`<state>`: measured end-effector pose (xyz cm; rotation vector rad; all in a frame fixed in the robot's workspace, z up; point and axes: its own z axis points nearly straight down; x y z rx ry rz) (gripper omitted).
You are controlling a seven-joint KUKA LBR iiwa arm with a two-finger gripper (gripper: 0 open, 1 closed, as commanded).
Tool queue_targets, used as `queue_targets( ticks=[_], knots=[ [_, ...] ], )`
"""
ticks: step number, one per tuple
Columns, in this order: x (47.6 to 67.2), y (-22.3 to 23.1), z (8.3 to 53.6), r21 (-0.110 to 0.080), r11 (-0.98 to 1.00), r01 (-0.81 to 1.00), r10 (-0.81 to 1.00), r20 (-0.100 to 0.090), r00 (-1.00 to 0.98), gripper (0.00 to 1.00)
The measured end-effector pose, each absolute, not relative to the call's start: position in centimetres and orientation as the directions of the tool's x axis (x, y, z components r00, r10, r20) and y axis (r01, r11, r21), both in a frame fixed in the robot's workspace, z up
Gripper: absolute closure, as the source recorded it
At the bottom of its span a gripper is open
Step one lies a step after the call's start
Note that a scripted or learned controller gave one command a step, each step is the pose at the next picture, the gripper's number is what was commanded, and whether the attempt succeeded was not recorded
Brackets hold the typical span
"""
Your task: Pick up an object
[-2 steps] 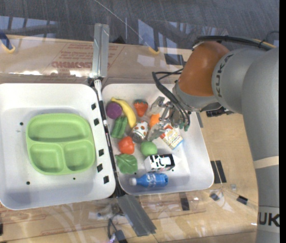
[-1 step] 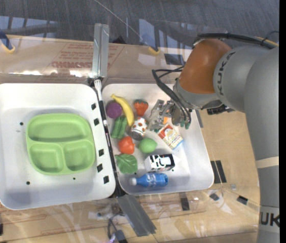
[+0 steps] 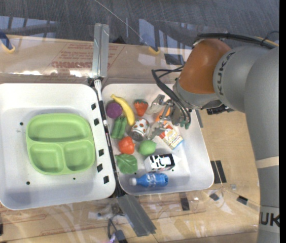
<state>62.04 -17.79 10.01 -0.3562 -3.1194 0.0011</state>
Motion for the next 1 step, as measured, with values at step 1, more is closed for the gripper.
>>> queue_targets(
  ticks=[1],
  knots=[
    [59.47, -20.64, 9.14, 0.002, 0.941, 0.339, 0.339, 0.001, -0.941, 0.00]
  ],
)
